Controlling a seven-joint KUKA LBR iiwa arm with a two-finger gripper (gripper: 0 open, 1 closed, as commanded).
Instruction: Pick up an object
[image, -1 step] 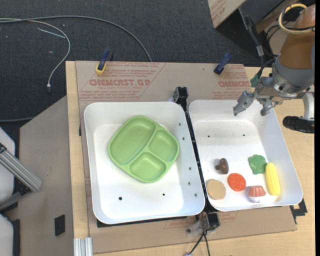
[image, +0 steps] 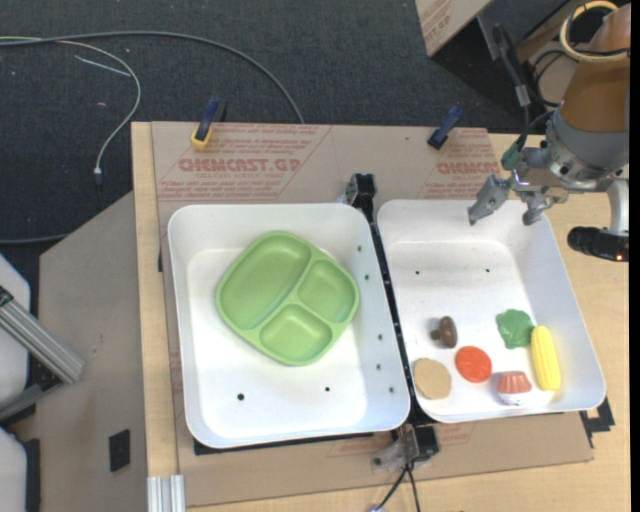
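My gripper (image: 511, 204) hangs over the far edge of the right bin (image: 470, 250), its two grey fingers spread open with nothing between them. Well below it, in the bin's near part, lie several toy foods: a small brown piece (image: 444, 329), a red tomato (image: 473, 364), a tan round cookie (image: 432, 377), a green broccoli-like piece (image: 514, 327), a yellow corn cob (image: 545, 357) and a pink-and-white cupcake (image: 512, 386). All sit apart from the gripper.
The left bin (image: 200, 400) holds a green divided plate (image: 287, 297). Black clamps (image: 361, 189) join the bins at the middle. Blue clips (image: 208, 120) hold the cardboard at the bench's far edge. Cables trail on the dark floor beyond.
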